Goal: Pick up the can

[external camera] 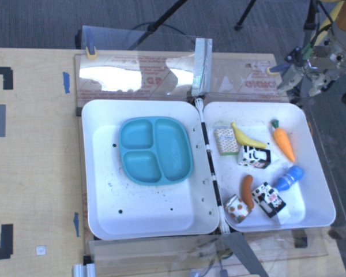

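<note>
The can [238, 208] lies in the right bin [317, 172], lower middle of the frame, on its side, long axis slanting lower left to upper right. The pincer [311, 74] hovers upper right; its spread I cannot tell

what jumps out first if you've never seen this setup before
The turquoise divided plate stands out most, lying alone in the middle of the left bin. Next comes the cluster of small items in the right bin: an orange carrot near the far right corner, a yellow banana beside it, and a blue bottle lower down. The end effector hangs outside the bins at the upper right.
</note>
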Controlling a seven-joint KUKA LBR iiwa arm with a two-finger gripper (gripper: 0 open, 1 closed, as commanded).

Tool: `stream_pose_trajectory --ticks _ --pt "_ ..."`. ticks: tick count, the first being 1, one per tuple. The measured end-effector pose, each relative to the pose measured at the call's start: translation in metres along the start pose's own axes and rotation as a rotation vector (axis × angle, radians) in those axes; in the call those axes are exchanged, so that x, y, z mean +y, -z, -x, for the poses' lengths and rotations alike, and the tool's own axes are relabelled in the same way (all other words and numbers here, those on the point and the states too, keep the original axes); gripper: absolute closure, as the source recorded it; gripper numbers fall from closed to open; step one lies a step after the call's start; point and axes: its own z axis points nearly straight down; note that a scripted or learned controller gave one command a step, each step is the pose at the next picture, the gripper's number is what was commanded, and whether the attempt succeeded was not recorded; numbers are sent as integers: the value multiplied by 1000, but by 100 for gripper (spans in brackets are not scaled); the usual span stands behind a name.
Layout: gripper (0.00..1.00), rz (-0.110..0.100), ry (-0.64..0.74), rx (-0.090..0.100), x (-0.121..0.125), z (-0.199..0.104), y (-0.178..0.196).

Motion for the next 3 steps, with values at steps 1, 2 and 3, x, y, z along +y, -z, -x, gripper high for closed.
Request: stream_pose_trajectory --ticks 1,2,3 --pt "100 3 3 -3 1 -1 11" --pt "0 3 3 -3 1 -1 11" --pt "100 8 6 -6 2 -2 22"
